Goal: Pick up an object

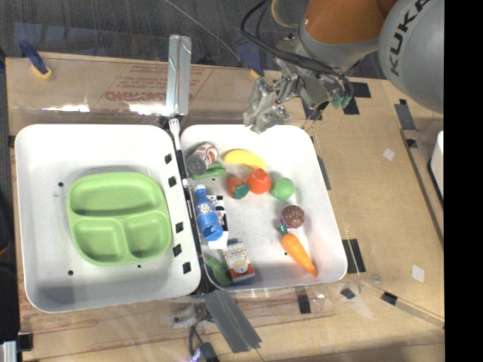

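Note:
The right bin [321,194] holds several small items: a yellow banana [245,157], a tin can [202,157], a red-orange toy [256,181], a green ball [283,188], a dark red ball [293,216], an orange carrot [299,253], a blue bottle [204,211] and a small carton [237,260]. My gripper [264,114] hangs above the bin's back rim, behind the banana and well apart from every item. Nothing hangs from it.
The left bin [38,164] carries a green divided tray [118,217]. A metal bar [179,74] stands at the back where the two bins meet. The arm and its cables reach in from the upper right. Bare bench lies right of the bins.

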### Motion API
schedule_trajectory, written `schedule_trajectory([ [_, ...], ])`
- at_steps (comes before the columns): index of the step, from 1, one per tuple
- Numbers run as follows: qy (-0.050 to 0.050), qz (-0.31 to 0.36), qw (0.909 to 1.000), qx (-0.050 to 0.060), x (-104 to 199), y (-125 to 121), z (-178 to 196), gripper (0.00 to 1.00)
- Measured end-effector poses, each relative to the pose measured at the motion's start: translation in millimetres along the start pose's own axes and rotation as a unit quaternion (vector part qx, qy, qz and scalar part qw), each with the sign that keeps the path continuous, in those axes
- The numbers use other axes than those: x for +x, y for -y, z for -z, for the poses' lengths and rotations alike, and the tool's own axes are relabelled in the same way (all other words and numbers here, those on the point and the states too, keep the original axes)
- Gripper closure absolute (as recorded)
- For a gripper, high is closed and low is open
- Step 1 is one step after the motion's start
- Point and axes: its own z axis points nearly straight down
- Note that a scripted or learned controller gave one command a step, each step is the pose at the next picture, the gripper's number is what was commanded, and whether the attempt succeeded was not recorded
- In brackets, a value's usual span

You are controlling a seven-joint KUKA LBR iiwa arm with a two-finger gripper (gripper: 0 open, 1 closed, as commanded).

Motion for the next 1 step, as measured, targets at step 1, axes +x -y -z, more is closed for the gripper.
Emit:
schedule_trajectory([
  [1, -0.008, 0.040, 0.9992, -0.006, -0.5, -22.5, -109.5, 1.00],
])
